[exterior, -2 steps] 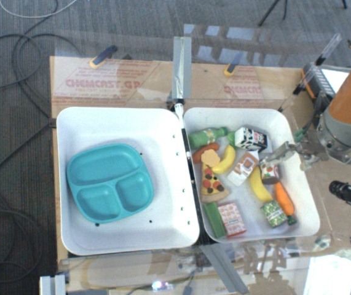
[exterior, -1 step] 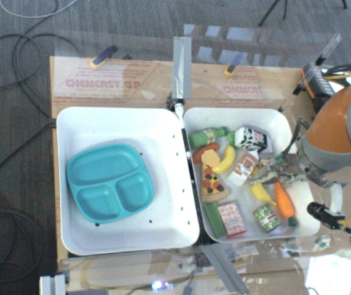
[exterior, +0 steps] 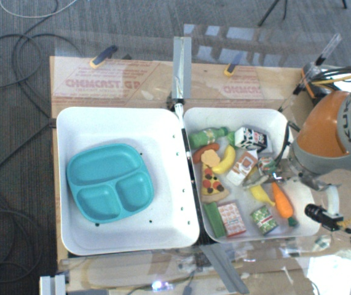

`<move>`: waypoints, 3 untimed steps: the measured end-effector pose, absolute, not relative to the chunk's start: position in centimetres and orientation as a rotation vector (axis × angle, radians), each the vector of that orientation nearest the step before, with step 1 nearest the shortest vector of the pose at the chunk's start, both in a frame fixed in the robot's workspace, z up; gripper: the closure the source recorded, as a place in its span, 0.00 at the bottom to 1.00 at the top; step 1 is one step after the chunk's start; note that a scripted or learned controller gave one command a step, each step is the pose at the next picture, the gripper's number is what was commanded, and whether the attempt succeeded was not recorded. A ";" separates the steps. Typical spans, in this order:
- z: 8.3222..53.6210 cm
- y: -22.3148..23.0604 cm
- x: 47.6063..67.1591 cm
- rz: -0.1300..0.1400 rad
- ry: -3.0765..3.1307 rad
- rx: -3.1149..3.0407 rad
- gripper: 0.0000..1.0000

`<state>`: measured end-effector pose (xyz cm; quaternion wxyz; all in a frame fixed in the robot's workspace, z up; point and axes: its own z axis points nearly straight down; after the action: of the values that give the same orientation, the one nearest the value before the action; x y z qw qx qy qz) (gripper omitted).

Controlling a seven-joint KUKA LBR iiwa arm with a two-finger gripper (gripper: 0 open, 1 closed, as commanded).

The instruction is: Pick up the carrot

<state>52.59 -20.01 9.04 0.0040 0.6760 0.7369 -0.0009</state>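
You have not lifted the carrot (exterior: pixel 282 201) yet: it lies in the right bin (exterior: pixel 236 113), near that bin's right wall, among the other toy foods, and the whole grasp and lift is left, by my reading. The claw (exterior: pixel 275 174) hangs just above the carrot's upper end, by the arm (exterior: pixel 326 134), but you cannot tell from this view whether it is spread or pressed together. The carrot is a smooth orange cone, slightly tilted, with a small green tip at its lower end.
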 end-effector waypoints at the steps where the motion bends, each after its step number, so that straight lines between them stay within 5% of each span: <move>1: 9.8 -19.8 52.7 0.004 2.312 2.121 1.00; 2: 16.3 -22.3 56.7 -0.005 2.364 2.075 1.00; 3: 11.4 -22.1 55.1 0.008 2.342 2.089 1.00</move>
<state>55.09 -22.05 11.44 0.0017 0.6657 0.7462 0.0025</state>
